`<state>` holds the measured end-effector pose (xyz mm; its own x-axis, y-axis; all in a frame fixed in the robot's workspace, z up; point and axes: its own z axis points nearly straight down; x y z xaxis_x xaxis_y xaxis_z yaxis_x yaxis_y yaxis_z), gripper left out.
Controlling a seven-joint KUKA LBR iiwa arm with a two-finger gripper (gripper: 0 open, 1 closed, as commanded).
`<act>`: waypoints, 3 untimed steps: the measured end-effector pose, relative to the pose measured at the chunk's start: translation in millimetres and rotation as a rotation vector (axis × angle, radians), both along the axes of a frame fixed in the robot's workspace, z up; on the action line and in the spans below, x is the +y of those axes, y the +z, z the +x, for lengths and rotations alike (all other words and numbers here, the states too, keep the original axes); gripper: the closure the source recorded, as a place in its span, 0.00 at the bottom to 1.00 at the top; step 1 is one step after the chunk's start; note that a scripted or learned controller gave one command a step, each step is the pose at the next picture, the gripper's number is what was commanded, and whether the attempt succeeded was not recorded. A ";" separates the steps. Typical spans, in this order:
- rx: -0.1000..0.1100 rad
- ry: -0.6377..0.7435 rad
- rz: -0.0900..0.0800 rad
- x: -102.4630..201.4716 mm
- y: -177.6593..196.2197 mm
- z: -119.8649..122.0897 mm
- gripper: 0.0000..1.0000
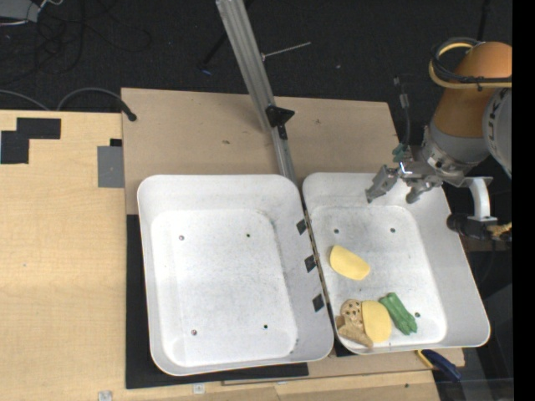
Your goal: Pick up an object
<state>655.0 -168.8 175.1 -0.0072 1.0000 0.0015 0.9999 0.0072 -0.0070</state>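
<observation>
My gripper (393,192) hangs over the far edge of the right bin (443,249), its two fingers spread open with nothing between them. A yellow oval object (349,263) lies in the middle of that bin, well below and left of the gripper. At the bin's near corner sit a tan spotted piece (352,316), a second yellow piece (376,322) and a green elongated object (399,313), packed close together.
The left bin (167,224) sits beside the right one, with black clips (308,261) along the shared edge. A slanted metal rail (251,73) rises behind the bins. A wooden bench surface (58,249) extends left.
</observation>
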 end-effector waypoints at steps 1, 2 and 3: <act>0.000 -0.004 0.000 6.0 -46.1 3.0 0.00; -0.005 -0.004 -0.001 4.9 -32.7 4.2 1.00; -0.010 -0.006 -0.002 7.9 15.2 -3.3 1.00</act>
